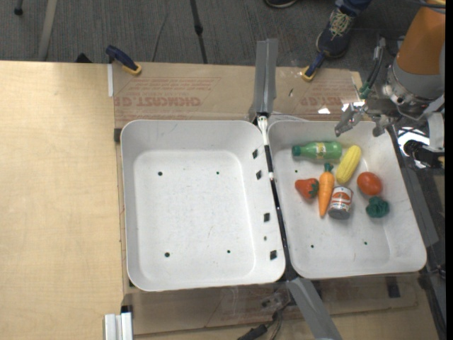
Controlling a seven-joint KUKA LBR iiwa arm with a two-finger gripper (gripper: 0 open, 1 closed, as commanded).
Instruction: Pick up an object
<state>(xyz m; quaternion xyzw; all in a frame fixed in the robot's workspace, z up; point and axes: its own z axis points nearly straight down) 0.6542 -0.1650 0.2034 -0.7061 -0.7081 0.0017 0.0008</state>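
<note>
Toward the upper right of the frame, the gripper hung above the right bin's far rim, grasping nothing; whether it was released or clenched could not be told. Below it, the green bottle lay with its long axis left-right, near that rim. Open floor remained along the bin's lower half.

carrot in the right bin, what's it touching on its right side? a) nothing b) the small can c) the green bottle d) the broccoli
b: the carrot lies lengthwise with the small can pressed against its right side, in the right bin.
</note>
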